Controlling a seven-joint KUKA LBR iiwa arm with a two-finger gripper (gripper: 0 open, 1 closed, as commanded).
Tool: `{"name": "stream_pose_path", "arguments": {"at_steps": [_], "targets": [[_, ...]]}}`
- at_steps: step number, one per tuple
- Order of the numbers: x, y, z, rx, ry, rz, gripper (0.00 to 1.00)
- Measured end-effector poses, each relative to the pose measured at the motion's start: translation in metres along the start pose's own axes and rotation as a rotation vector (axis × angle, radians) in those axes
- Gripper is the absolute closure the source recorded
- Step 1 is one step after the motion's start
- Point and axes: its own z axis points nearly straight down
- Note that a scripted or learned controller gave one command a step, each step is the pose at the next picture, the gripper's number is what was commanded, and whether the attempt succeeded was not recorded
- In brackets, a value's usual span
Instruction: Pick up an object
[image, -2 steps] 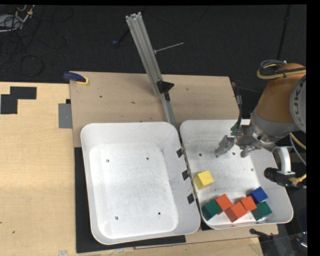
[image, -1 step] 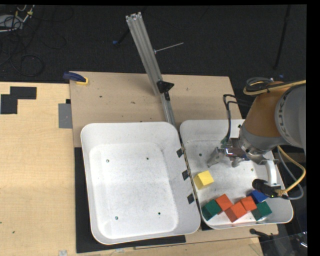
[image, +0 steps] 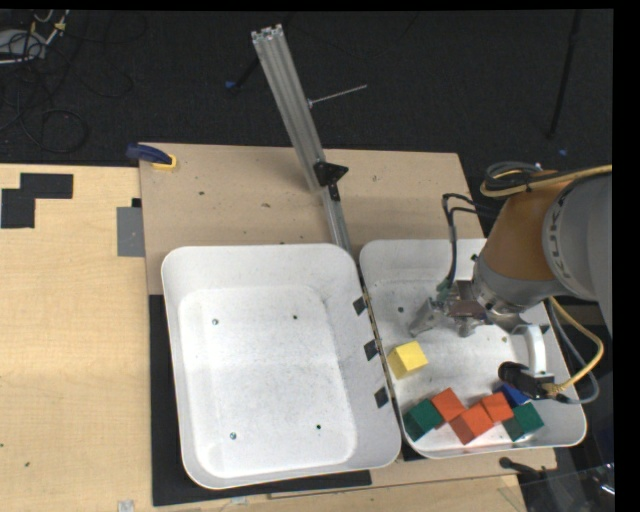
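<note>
My gripper (image: 432, 313) hangs low over the middle of the right bin (image: 400, 262), below the grey wrist with its orange band. A yellow block (image: 407, 358) lies just below and left of it, a short gap apart. Along the bin's front edge sits a cluster: a green block (image: 423, 418), three orange blocks (image: 448, 404) (image: 472, 424) (image: 497, 408), a blue piece (image: 515, 395) and a second green block (image: 523, 422). I see nothing held in the gripper.
The left bin (image: 175, 275) stands beside the right one, with black clips on the shared rim. An aluminium rail (image: 295, 105) slants up from the bins' back edge. A blue and yellow clamp (image: 150, 155) sits at the bench's far left corner.
</note>
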Motion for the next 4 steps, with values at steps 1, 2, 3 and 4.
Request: {"name": "stream_pose_path", "arguments": {"at_steps": [1, 2, 3, 4], "targets": [[-0.001, 0.000, -0.010, 0.000, 0.001, 0.007, 1.00], [0.004, -0.002, -0.054, -0.004, 0.000, -0.003, 1.00], [0.011, -0.007, -0.105, -0.005, 0.000, -0.005, 1.00], [0.010, -0.006, -0.153, -0.005, -0.001, -0.005, 1.00]]}}
